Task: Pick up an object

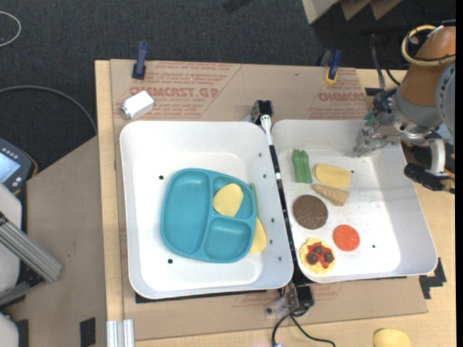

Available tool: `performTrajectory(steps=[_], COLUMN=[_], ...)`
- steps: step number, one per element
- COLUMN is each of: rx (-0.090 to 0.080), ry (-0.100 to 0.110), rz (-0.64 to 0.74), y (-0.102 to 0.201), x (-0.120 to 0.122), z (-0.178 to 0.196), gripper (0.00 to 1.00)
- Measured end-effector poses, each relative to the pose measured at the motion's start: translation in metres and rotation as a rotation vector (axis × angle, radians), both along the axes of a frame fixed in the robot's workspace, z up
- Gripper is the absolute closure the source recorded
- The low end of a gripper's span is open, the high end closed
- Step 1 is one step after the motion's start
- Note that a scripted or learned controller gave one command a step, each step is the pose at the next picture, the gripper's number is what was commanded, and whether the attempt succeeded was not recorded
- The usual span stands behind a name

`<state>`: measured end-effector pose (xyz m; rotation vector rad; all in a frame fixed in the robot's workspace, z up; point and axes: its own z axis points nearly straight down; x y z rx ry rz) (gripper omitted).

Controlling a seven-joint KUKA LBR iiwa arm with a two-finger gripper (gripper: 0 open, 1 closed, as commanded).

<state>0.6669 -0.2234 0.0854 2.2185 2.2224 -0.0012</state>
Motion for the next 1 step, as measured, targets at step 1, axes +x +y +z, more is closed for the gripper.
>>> performTrajectory(steps=[1], rx=[0.0], ry=[0.0], rz=[0.0], y=[0.0], x=[0.0], z=[0.0], gripper=[1.0])
